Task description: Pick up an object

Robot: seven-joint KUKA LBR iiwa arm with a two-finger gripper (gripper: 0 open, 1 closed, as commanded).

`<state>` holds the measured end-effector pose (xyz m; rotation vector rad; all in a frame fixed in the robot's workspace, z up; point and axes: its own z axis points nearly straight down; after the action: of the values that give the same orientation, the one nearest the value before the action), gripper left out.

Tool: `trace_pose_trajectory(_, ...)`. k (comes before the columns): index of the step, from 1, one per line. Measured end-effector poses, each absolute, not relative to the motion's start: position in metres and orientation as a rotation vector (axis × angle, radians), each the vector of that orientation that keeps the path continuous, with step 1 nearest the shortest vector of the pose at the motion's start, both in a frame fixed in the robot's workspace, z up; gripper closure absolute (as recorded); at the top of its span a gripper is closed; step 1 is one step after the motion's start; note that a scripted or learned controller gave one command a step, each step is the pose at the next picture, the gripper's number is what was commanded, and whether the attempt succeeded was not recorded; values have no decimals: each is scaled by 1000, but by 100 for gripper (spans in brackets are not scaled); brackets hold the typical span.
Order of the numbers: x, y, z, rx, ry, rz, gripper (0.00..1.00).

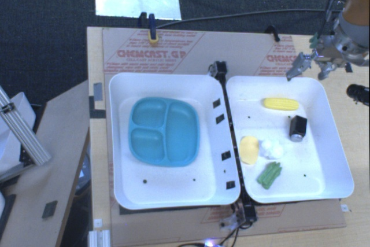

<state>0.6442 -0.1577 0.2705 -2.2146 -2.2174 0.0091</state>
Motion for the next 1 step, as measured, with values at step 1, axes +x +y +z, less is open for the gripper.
trace_pose_trajectory(1, 646, -157, 278, -2219, -2227, -1, 0)
